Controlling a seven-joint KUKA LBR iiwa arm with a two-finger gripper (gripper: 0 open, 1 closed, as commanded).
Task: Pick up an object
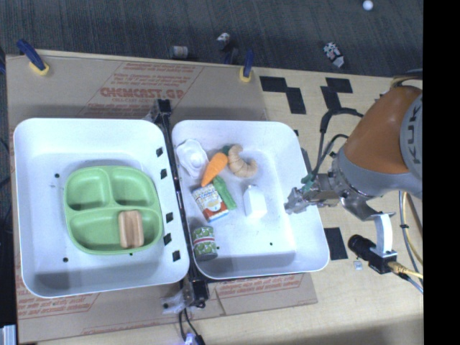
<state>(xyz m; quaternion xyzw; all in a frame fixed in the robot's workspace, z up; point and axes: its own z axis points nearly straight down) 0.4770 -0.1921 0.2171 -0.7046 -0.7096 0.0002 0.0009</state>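
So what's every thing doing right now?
Plate: flat in the left bin.
Hot dog: lying in the plate's near right section.
Carrot: lying in the right bin.
Croissant: beside the carrot.
Carton: lying flat.
Can: on its side.
Gripper: over the right bin's right wall.

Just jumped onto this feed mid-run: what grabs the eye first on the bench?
The green divided plate in the left bin, with a hot dog in its lower right compartment. Next, the orange carrot amid the toy food clustered in the right bin, and the arm's tool over that bin's right rim.
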